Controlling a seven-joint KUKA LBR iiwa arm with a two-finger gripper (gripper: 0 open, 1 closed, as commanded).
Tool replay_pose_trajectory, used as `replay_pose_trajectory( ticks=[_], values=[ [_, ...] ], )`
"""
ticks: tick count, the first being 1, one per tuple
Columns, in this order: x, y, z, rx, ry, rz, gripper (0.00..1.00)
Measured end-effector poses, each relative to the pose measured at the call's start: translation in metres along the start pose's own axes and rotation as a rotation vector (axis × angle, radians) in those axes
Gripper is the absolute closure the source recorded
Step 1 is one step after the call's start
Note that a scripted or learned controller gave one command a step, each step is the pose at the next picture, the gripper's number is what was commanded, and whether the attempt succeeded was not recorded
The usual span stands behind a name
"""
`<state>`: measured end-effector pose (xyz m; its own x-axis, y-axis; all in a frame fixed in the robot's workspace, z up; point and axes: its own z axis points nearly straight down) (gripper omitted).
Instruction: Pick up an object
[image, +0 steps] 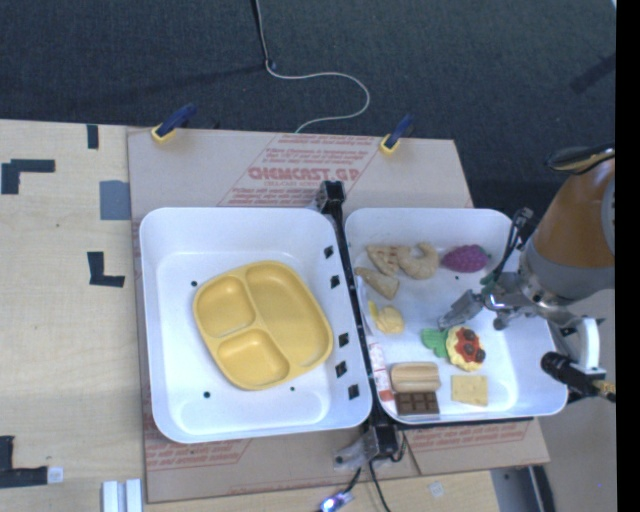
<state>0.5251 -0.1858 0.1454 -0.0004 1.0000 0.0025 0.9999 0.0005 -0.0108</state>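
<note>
1. Two white bins sit side by side on the worktop. The left bin (165, 400) holds a yellow tray (262, 322).
2. The right bin (520, 385) holds toy food: a purple piece (464, 258), tan pieces (402, 262), a yellow lump (387, 319), a pizza slice (465, 346) on a green bit (434, 340), a brown block (415, 377), a chocolate bar (417, 403) and a cracker (468, 389).
3. The arm (575, 240) reaches in from 3 o'clock. The jaws (468, 308) hang low over the right bin.
4. I cannot tell if the jaws are open or closed. Nothing shows between them.
5. The pizza slice is nearest, just at 6 o'clock from the jaws. Its long side runs from 12 to 6 o'clock.
6. I think a short drop toward 6 o'clock would reach it.
</note>
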Motion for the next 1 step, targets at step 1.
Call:
replay_pose_trajectory(
  ticks=[1],
  values=[
    [-0.0048, 0.0063, 0.0521, -0.001, 0.000, -0.001, 0.00]
  ],
)
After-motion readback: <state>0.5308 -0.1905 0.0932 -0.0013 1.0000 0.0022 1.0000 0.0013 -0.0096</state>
